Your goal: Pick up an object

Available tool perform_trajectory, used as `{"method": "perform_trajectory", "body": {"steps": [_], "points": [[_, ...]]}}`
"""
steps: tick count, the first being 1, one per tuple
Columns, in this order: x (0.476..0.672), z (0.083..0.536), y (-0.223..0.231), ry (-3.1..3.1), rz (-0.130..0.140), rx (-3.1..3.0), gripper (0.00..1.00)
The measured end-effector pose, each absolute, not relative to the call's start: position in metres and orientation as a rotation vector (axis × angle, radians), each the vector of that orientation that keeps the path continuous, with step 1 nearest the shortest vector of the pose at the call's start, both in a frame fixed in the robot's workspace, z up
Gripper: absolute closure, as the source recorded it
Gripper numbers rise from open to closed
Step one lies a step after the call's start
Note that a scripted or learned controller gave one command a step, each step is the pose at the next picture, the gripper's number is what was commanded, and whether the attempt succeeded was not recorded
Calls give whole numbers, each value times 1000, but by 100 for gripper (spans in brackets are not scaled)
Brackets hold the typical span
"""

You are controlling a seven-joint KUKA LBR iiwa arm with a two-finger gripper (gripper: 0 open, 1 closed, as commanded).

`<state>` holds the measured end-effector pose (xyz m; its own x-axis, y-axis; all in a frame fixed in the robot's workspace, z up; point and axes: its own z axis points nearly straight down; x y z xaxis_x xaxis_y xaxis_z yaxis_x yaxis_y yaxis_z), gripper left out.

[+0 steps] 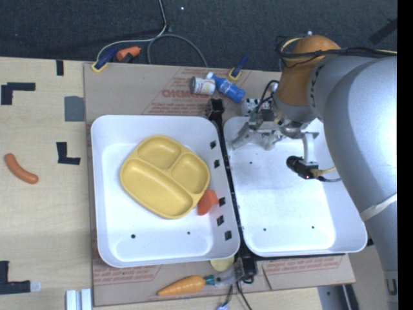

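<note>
A yellow divided plate lies in the left bin. A small orange-red piece rests against the plate's right edge. My gripper hovers low over the far left corner of the right bin, close to the divider between the bins. Its fingers are spread open, with nothing between them. The grey arm and its orange band come in from the right and cover the bin's far right corner.
Outside the bins lie a toy carrot at the front, a sausage at the far left, and a blue and white bottle behind. An orange clamp and cables sit at the back edge.
</note>
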<state>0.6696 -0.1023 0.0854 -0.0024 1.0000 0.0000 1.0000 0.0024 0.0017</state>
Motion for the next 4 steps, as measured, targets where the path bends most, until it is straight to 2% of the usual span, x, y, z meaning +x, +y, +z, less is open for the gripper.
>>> {"method": "perform_trajectory", "body": {"steps": [1,2,4], "points": [[669,96,-102,2223,1,2215,100],[669,95,-102,2223,-1,2215,0],[648,86,-96,2219,0,2217,0]]}}
